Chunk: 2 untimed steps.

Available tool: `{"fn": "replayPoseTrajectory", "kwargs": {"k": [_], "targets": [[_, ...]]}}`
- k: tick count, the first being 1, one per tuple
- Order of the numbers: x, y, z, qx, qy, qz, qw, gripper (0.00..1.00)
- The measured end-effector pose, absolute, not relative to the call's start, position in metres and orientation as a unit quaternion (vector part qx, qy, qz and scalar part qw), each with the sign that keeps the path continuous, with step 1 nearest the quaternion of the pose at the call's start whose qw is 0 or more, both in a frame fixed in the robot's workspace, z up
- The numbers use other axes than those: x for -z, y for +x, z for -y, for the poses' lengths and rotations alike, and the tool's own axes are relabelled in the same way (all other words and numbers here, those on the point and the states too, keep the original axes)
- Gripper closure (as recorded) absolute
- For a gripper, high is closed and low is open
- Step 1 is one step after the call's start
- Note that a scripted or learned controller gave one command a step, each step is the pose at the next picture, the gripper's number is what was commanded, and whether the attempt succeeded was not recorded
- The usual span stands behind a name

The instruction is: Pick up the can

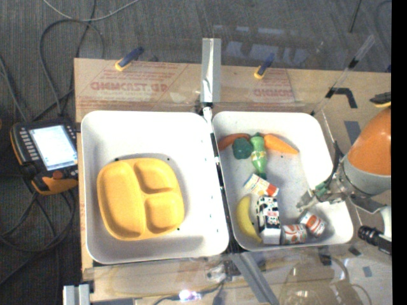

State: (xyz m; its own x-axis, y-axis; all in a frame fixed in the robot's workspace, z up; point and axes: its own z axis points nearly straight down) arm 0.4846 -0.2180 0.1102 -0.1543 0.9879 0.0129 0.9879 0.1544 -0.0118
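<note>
While our claw [311,200] hovers near the small red-and-white metal can [313,225] — grip state we cannot tell — we risk nudging it against the neighbouring red-and-white carton [293,233].

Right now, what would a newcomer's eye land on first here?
Probably the yellow tray, alone in the left bin. Next, the clutter along the right bin's left side and near edge: carrot, banana, can. Then the arm's orange band at far right, with the gripper above the can.
</note>
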Motion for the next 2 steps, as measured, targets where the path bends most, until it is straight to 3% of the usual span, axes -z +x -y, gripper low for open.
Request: {"fn": "replayPoseTrajectory", "kwargs": {"k": [1,2], "targets": [[-0.110,0.485,0.218,-0.0003,-0.650,0.760,0.009,0.00],[-0.091,0.490,0.217,0.0049,-0.583,0.812,0.002,0.00]]}}
